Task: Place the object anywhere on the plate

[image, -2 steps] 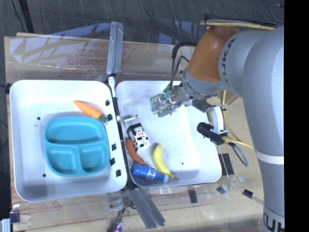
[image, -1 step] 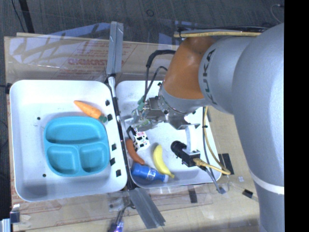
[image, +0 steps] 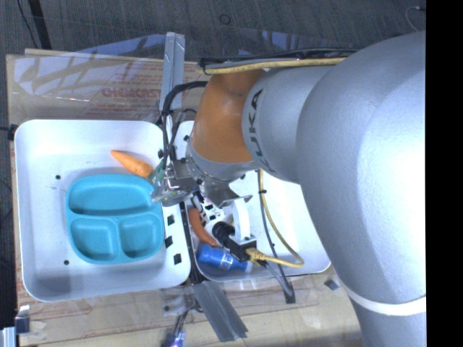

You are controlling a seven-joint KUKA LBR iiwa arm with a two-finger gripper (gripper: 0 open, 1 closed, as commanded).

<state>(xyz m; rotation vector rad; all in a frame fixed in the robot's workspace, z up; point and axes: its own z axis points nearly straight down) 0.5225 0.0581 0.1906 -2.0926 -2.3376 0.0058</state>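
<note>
Currently your jaws (image: 168, 186) sit low over the divider between the two white bins, at the right edge of the blue plate (image: 114, 219). You cannot tell from this view how wide they stand or whether anything is between them; the wrist and its cabling cover the tips.

Object location: an orange carrot (image: 132, 163) lies in the left bin (image: 36, 194), just beside the plate's upper rim, on the bin floor rather than on the plate. Judged from that, the placing is not yet done if the carrot is your target. The right bin (image: 307, 255) carries a second orange piece (image: 197, 228) and a blue item (image: 217, 259), both partly under the arm; either could equally be the object meant.

Risks to note:
- A descent here could strike the divider wall or the plate rim, since both lie directly under the tool.
- A nudge on the rim may slide the light plate across the bin.
- The carrot is tapered and round; a shallow pinch could squeeze it out sideways.
- Loose yellow cable (image: 278, 244) near the right bin could snag.
</note>
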